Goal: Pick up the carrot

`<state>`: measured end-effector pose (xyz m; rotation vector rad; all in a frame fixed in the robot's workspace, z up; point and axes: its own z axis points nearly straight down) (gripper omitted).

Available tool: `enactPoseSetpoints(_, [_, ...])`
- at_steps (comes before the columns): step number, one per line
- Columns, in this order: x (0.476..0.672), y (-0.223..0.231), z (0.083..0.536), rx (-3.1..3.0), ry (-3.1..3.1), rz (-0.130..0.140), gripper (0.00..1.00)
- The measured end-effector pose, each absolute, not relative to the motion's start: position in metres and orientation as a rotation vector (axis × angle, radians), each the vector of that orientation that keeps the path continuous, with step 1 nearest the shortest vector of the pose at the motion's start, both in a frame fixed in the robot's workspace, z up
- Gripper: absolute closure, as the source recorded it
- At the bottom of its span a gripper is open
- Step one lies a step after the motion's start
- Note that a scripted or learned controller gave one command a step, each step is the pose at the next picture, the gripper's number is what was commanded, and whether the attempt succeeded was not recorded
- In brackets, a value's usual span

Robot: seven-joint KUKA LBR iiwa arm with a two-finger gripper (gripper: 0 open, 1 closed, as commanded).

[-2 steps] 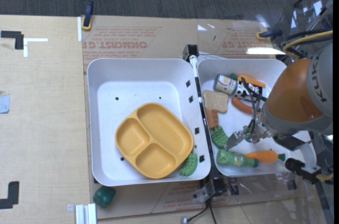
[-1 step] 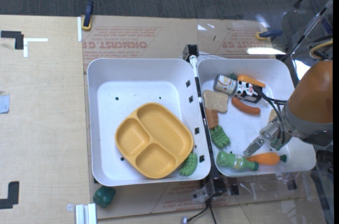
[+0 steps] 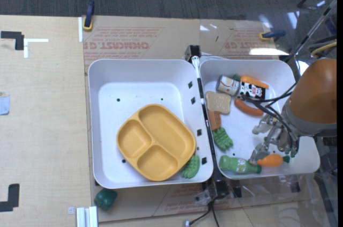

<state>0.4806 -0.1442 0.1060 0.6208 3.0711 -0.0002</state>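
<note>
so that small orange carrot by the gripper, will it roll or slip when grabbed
The small orange tapered carrot looks like smooth, rigid toy plastic, so it probably stays stiff but may slip. Its rounded, tapered body could roll on the right white bin's floor if nudged. Being small, it's likely light.

Reaching in from the right edge of the view, with the orange band [image 3: 320, 93] uppermost and the grey wrist section [image 3: 308, 125] sitting just beneath it. Angling down and leftward from the wrist toward the gripper [image 3: 263, 152]. Pointing the gripper's metal fingers [image 3: 261, 148] down and to the left, low in the view. Trailing thin dark cables [image 3: 268, 107] leftward from the wrist. Finger spacing blurred, so not determinable from this angle.
</note>
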Motion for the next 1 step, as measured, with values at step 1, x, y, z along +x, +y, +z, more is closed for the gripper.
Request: enactPoseSetpoints(1, [0.4836,-0.1447,0.1152,0.631,3.061,0.001,1.0])
